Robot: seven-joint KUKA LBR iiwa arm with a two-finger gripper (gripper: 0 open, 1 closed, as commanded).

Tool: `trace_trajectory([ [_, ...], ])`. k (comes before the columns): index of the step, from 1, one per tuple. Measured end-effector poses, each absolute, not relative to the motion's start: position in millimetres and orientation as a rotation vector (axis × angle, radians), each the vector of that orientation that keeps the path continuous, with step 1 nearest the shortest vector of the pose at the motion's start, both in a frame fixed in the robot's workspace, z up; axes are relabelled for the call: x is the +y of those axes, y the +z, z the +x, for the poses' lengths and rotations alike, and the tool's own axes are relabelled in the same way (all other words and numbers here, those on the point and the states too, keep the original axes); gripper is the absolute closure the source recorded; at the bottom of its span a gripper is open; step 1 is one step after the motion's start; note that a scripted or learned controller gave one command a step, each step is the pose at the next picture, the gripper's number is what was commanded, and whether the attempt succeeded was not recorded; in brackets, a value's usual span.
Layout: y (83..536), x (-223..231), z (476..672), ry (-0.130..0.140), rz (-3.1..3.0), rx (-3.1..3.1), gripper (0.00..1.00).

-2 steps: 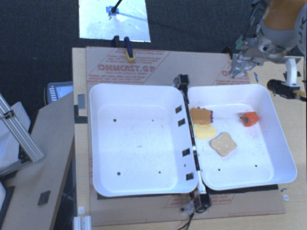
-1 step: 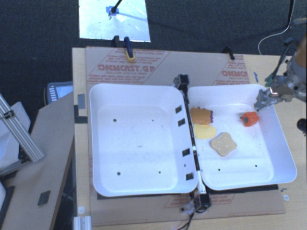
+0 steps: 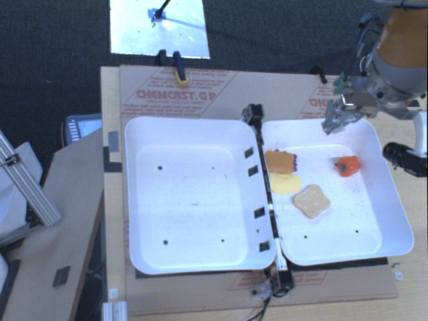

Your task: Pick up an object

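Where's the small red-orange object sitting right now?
In the camera view, the small red-orange object lies in the right white bin, toward its far right side, right of the orange block, below the gripper.

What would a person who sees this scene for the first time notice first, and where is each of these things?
The eye goes first to the small orange-red toy lying in the right white bin, toward its far right side. Next come three pieces grouped near the divider: an orange block with a purple edge, a flat yellow disc and a tan bread-shaped slice. The grey gripper hangs over the bin's far edge.
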State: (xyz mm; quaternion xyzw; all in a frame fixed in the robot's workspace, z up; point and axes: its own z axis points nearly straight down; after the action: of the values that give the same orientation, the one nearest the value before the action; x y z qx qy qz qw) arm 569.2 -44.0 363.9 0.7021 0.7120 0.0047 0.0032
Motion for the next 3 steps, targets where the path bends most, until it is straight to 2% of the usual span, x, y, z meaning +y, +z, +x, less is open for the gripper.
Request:
trace_trajectory([
  [1,359.6,-4.8,491.7,0.002,2.213,2.233,1.00],
  [2,359.7,75.7,486.5,0.006,2.208,2.236,1.00],
  [3,544.7,139.9,496.9,0.031,2.203,2.227,1.00],
])
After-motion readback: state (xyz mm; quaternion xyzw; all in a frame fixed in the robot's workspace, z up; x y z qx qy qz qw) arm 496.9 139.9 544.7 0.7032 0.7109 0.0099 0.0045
